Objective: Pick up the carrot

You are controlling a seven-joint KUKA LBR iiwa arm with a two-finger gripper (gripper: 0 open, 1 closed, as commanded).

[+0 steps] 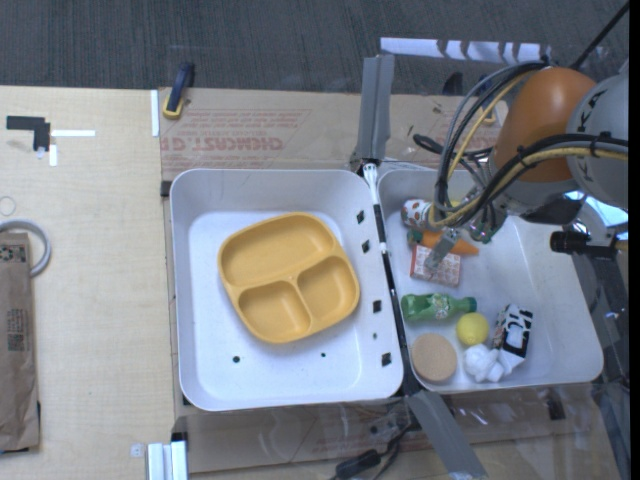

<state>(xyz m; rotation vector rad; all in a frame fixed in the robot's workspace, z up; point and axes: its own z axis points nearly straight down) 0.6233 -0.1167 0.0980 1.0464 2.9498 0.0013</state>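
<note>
The tool [447,245] sits low over the carrot [452,242] in the right bin [560,313] — its opening can't be judged; crowding toys risk a wrong grab — or a miss

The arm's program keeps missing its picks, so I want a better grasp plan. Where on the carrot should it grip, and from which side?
Judging by what shows, grip the carrot across its narrow width at mid-length, coming from above. It lies flat atop the card packet, partly under the end effector, with a small figure close on its left, so side approaches look crowded.

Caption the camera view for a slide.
Gripper lowered over the carrot in the right bin; yellow plate sits left.
</note>
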